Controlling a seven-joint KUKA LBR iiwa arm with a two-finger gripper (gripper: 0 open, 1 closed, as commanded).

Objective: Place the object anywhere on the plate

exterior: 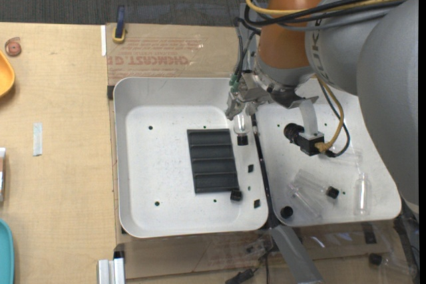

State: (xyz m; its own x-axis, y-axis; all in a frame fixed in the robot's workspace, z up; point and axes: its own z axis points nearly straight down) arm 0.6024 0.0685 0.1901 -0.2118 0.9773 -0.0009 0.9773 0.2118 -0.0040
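Note:
A dark ribbed rectangular plate (213, 160) lies flat in the middle of the left bin (143, 143). My gripper (242, 124) hangs over the bin's right wall, just beyond the plate's upper right corner. A small black piece (242, 140) lies directly below the gripper tip, and I cannot tell whether it is held. Another small black piece (235, 195) rests at the plate's lower right corner, touching or nearly touching it.
The right bin (379, 203) holds a clear plastic item (313, 184), a small black block (331, 193) and a black round piece (286, 213). The arm's grey body and cables cover its upper part. Tiny black bits (257, 203) lie along the left bin's right wall.

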